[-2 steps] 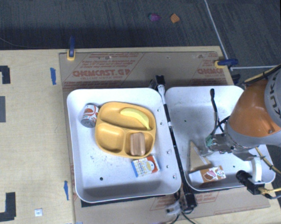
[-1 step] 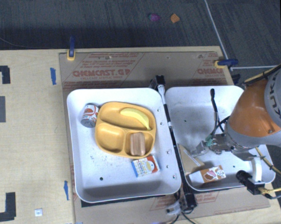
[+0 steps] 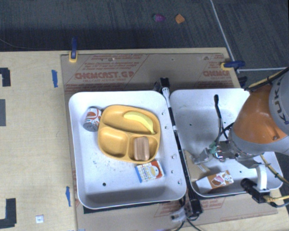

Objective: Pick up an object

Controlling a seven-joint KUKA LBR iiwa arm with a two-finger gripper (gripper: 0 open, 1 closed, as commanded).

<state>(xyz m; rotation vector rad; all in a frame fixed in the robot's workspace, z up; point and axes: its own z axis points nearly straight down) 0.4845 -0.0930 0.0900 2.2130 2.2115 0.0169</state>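
Plywood-topped bench, two white bins: in the right bin [image 3: 196, 105] the gripper [image 3: 203, 156] is seen low over the floor, nothing visibly held, jaw state not discernible, a small carton [image 3: 219, 179] lying unlifted just below and beside it; pick judged pending.

Occlusions and unreadable detail, overhead camera view.

We cannot resolve the fingers of the gripper [image 3: 203, 157]; the arm [image 3: 259, 122] runs off the right edge and covers much of the right bin [image 3: 194, 103]. A small carton [image 3: 218, 180] lies below the gripper, its print too small to read. In the left bin [image 3: 81, 153], the yellow tray [image 3: 117, 137] hides part of a can [image 3: 91, 119]; the packet [image 3: 149, 172] label is illegible. Two small bits on the floor [image 3: 169, 18] are too small to identify.
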